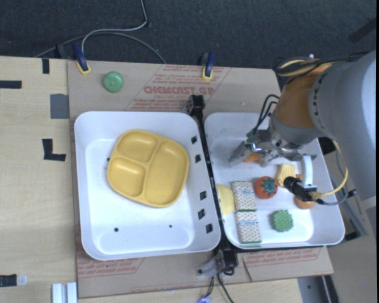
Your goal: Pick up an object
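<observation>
The arm reaches into the right bin, its gripper low over the bin's upper part; whether the jaws are spread I cannot tell. A tomato, crackers and a green piece lie nearby. A yellow plate sits in the left bin.

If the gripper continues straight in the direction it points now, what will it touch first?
The gripper hangs over the right bin and seems to point down and toward the left. It would probably meet the bin's bare white floor first. The tomato toy lies beside that line, though depth is unclear.
</observation>
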